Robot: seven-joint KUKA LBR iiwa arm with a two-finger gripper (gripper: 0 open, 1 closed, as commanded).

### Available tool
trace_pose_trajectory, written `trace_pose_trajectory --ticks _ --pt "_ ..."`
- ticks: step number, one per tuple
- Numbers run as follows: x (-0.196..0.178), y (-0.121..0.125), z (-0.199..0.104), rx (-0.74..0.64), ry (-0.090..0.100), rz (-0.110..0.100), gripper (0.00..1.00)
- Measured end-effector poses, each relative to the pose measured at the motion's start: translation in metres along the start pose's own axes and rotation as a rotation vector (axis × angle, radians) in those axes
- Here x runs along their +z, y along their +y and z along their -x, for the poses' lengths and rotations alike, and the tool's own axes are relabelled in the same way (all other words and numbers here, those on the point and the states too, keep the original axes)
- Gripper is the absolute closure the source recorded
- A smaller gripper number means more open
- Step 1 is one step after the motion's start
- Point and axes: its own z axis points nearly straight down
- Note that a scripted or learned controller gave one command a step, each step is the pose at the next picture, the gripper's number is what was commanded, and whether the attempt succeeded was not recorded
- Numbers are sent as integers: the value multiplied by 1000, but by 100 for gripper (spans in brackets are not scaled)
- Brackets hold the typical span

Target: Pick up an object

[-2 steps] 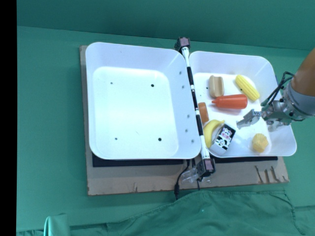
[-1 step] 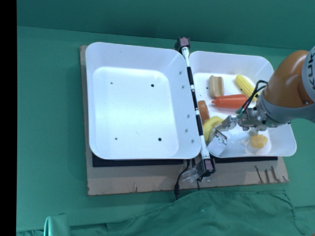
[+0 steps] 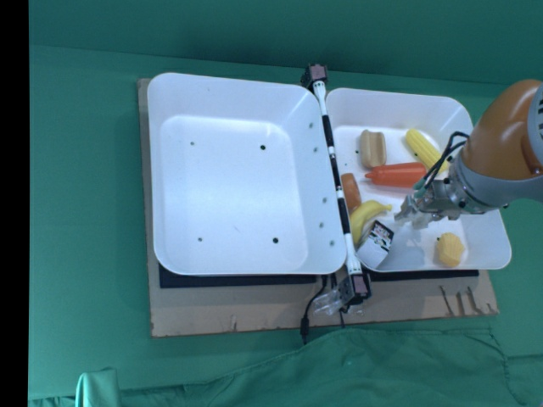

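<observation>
The right bin (image 3: 399, 102) holds several toy foods. A tan bread roll (image 3: 372, 147) and a yellow corn cob (image 3: 422, 147) lie at the back. In front of them is an orange carrot (image 3: 395, 175). A small orange sausage (image 3: 350, 191) and a yellow banana (image 3: 366, 216) lie by the left wall. A white can with a dark label (image 3: 377, 242) is tipped at the front left, and a yellow lumpy piece (image 3: 450, 249) sits at the front right. My gripper (image 3: 408, 214) hangs over the middle of the bin, just right of the banana and above the can, with nothing visibly between its fingers.
The left bin (image 3: 170, 100) is the larger one, with a few small dark specks on its floor. A black-and-white bar (image 3: 333, 164) runs between the bins. Both rest on a cardboard sheet (image 3: 237, 316) over green cloth. The arm's orange band (image 3: 501, 138) overhangs the right bin's right side.
</observation>
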Motion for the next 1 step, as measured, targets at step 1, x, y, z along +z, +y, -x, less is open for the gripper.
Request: trace_pose_trajectory --ticks 1 --pt "-18 -5 33 -4 7 -19 100"
